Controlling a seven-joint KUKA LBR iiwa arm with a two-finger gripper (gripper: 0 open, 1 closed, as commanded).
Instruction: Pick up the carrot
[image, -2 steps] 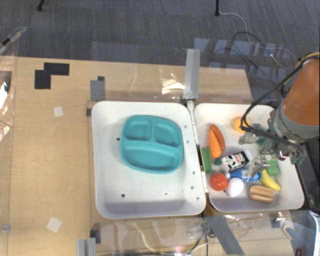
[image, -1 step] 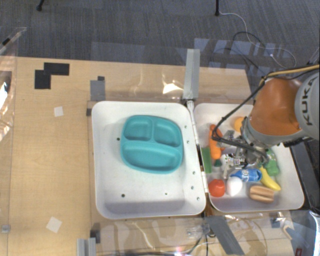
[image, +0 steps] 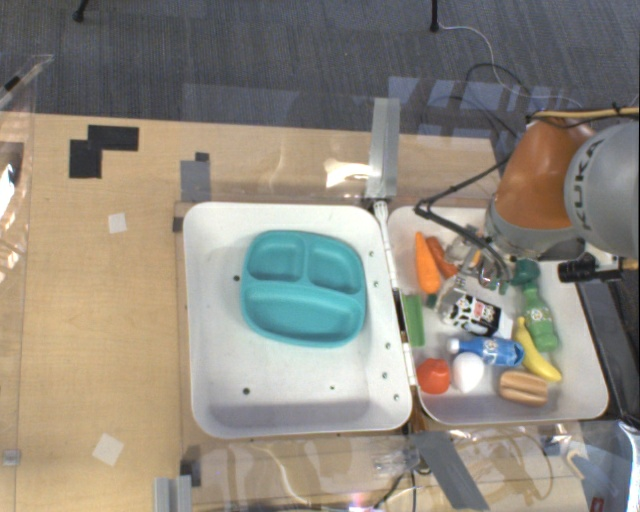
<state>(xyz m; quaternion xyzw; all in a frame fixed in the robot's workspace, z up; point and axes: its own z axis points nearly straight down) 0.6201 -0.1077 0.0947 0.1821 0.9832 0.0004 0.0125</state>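
The orange carrot (image: 427, 264) lies lengthwise in the upper left part of the right bin (image: 590, 395), close to its left wall. A second small orange piece (image: 443, 259) rests against its right side. My gripper (image: 480, 270) hangs just right of the carrot, over the bin's upper middle, below the arm's orange band (image: 535, 175). Its two silvery fingers (image: 468, 262) stand apart, so it is open with nothing between them. It is beside the carrot, not around it.
The right bin also holds a black-and-white carton (image: 472, 314), blue bottle (image: 488, 350), red tomato (image: 434, 376), white egg (image: 467, 372), hot dog (image: 524, 386), banana (image: 537, 356) and green bottle (image: 538, 318). A teal divided plate (image: 303, 287) sits in the left bin (image: 215, 400).
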